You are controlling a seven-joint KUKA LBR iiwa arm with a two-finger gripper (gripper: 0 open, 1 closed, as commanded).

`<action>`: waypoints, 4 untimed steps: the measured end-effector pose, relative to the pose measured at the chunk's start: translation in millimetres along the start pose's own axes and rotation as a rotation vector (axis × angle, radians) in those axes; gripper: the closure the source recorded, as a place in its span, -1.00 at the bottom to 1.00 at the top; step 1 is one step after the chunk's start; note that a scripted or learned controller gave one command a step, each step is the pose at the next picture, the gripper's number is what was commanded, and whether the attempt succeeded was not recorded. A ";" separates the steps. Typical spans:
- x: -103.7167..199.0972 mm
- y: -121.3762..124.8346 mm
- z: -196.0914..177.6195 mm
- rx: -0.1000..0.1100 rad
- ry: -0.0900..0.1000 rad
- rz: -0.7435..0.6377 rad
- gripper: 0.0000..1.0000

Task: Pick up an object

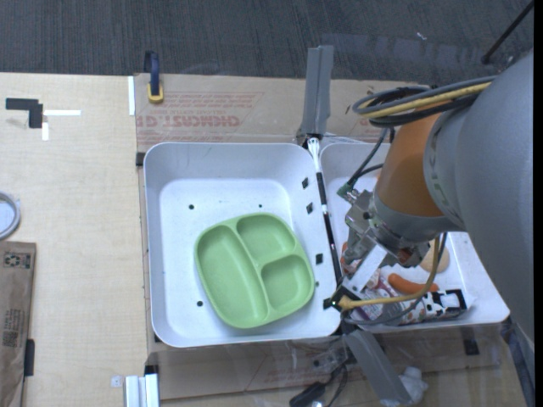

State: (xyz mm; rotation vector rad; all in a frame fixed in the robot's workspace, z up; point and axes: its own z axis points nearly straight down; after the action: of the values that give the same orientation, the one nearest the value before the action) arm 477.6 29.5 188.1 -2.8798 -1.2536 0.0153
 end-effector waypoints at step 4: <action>70.4 18.5 -87.0 -0.003 0.000 0.334 1.00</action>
State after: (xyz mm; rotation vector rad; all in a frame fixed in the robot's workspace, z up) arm 539.9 68.7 274.3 -3.0523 -0.7584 0.0134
